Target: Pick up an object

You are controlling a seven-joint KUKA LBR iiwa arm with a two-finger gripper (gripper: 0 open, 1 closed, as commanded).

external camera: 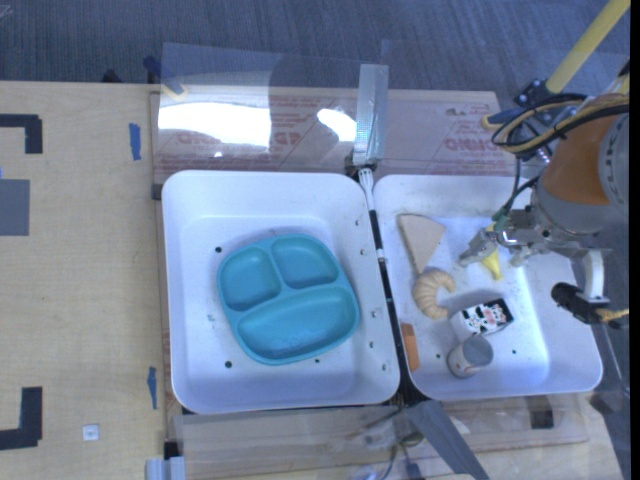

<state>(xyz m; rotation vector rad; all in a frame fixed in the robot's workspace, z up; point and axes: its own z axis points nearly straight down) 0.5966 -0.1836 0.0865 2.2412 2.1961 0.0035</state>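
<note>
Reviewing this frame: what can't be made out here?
- End effector, camera view: too small and cluttered to tell whether it grips the yellow piece beside it.
- Arm: cut off by the right edge.
- Black-and-white item, right bin: print too small to identify.
- Grey cylinder: blurred, identity unclear.

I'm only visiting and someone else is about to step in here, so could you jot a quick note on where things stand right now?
Gripper: low over the right white bin, near a small yellow piece; I cannot tell whether it holds anything.
Right bin also holds: tan wedge, beige croissant-shaped toy, small black-and-white patterned block, grey cylinder, thin orange stick.
Left white bin: teal divided plate.
Done: nothing visibly lifted.
Left: grasp and lift one object.
</note>
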